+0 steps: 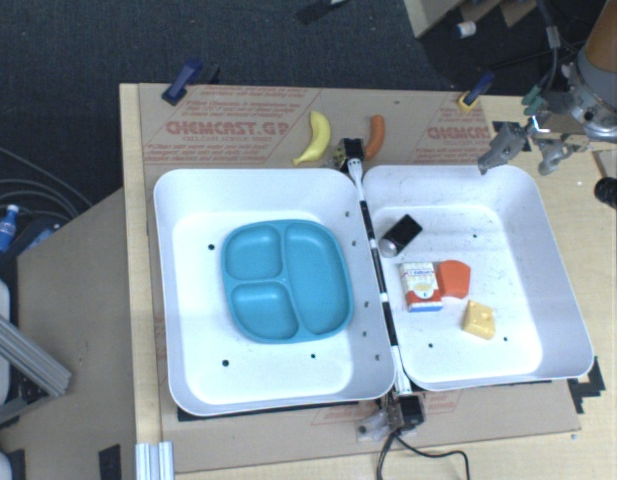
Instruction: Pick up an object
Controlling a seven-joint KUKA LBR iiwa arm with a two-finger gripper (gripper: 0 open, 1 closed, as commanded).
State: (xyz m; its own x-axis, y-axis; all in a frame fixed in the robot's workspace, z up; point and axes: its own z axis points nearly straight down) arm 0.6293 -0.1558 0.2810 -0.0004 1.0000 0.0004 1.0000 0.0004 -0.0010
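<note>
The right bin (548,268) holds a black block (404,231) with a small silver ball (388,248) beside it near the bin's left wall. Further forward lie a white and orange carton (420,286), an orange block (454,277) touching it, and a yellow wedge (478,319). My gripper (520,154) hangs over the back right corner of this bin, well behind all these objects. Its two fingers are spread apart with nothing between them.
The left bin (188,228) holds a blue divided plate (286,278). A yellow banana (314,138) and an orange carrot-like piece (374,135) lie on the bench behind the bins. Blue clamps (183,81) (475,92) sit at the bench's back edge.
</note>
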